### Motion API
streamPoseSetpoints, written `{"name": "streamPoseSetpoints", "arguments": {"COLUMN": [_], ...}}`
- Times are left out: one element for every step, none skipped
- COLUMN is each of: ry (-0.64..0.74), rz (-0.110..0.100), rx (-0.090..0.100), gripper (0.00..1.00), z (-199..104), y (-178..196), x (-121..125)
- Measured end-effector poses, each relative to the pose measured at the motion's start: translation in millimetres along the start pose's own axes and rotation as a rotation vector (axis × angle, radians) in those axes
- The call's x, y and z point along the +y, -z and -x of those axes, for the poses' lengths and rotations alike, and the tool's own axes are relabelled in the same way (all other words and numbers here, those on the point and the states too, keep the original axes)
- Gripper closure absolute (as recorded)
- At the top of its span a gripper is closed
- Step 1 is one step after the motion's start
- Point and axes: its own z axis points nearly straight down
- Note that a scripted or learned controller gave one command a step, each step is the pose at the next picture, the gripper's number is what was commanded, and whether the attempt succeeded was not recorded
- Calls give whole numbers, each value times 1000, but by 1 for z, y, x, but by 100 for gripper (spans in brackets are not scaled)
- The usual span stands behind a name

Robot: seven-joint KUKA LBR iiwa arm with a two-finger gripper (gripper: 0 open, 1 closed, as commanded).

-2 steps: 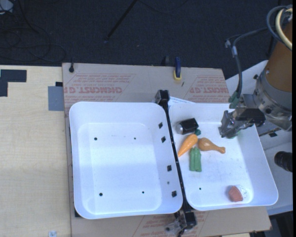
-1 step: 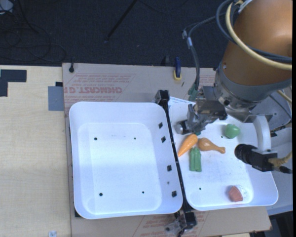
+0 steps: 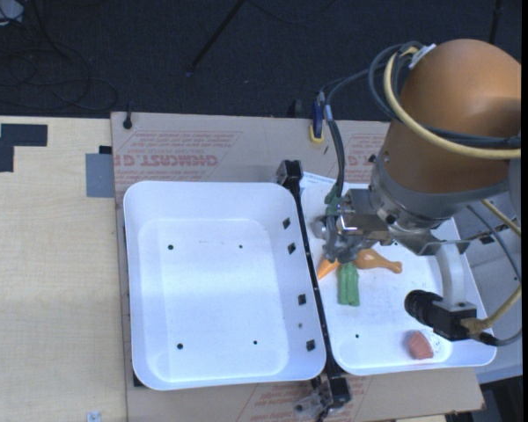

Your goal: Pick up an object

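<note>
Objects for this task lie in the right bin point(image 3: 458, 275), and the closest ones sit directly at the pincer point(image 3: 337, 246). An orange piece point(image 3: 327, 268) lies just under its tips, toward the divider between the bins, and a green piece point(image 3: 348, 286) lies just below it, a little toward the near rim. A yellow-orange piece point(image 3: 380, 263) is beside the pincer on the side of the arm point(image 3: 449, 121). I cannot tell if the pincer is wide or narrow, because its tips are dark and small against the cluster. I also cannot tell if it touches any piece.

Farther from the pincer, near the front corner of the right bin, a pink piece point(image 3: 421, 345) lies alone, next to a black part point(image 3: 436, 313) of the arm's cabling. On the other side of the pincer, across the divider, the left bin point(image 3: 145, 236) is white with a few dark dots on its floor.

My judgement: the arm is low over the cluster, so the reach seems done, but nothing is seen lifted. The closing on one piece and the raising of it are left. The pieces lie close together, so the grasp could catch two or slip.
</note>
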Motion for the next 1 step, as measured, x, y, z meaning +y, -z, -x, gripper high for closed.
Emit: {"name": "streamPoseSetpoints", "arguments": {"ry": [4], "rz": [15], "rx": [1], "gripper": [100], "z": [6], "y": [94], "x": [29]}}
